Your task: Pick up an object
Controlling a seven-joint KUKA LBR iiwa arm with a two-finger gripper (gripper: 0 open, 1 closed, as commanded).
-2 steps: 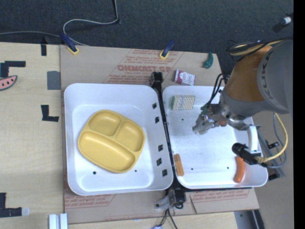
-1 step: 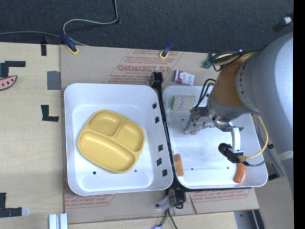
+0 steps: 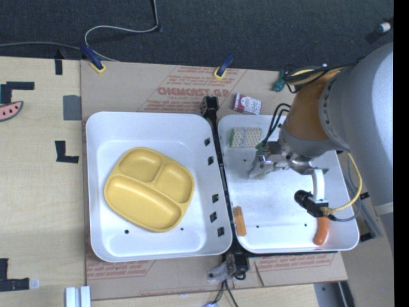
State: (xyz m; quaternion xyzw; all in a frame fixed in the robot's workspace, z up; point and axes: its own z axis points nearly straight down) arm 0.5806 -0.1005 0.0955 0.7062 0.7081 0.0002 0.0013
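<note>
1. The surface is seen to carry a cardboard sheet, on which two white bins are set side by side, presumably so that things can be moved from one to the other.
2. The arm is seen entering from 3 o'clock and is bent down over the right bin, which suggests that the pick is meant to be made there.
3. The left bin is taken up largely by a yellow tray lying flat, at 9 o'clock from the arm.
4. The hand is lowered to the right bin's floor near its 11 o'clock corner; whether it is spread or pressed together cannot be told, and nothing is seen between its tips.
5. A pale sponge, the likeliest target, is seen just beside the hand at 11 o'clock, flat against the bin's far wall.
6. An orange carrot lies at the bin's 5 o'clock corner, well apart from the hand.
7. An orange stick rests along the bin's 7 o'clock edge, by the divider.
</note>
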